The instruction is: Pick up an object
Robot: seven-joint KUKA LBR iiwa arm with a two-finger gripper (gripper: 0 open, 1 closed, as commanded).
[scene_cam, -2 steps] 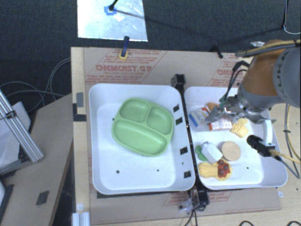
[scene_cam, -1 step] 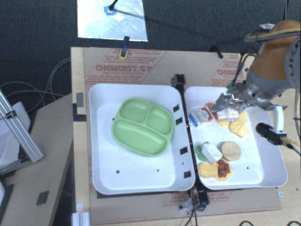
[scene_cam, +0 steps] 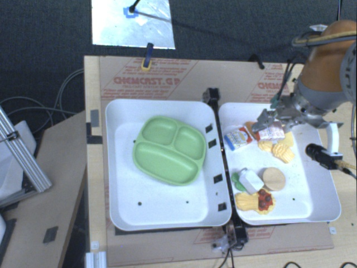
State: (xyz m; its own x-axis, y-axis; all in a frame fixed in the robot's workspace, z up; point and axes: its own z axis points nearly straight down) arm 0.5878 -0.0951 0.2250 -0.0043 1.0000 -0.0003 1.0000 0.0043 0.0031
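Seemingly low in the right bin (scene_cam: pixel 321 205) at its 12 o'clock, the gripper (scene_cam: pixel 266 123), whose state I cannot tell, crowds a red-and-white packet (scene_cam: pixel 273 133) touching yellow pieces (scene_cam: pixel 281 148), so a grasp could slip or drag neighbours.

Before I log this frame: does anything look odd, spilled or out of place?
Nothing stands out. The green tray lies flat in the left bin, slightly turned. Food items lie scattered but inside the right bin. The gripper hangs over a packet.
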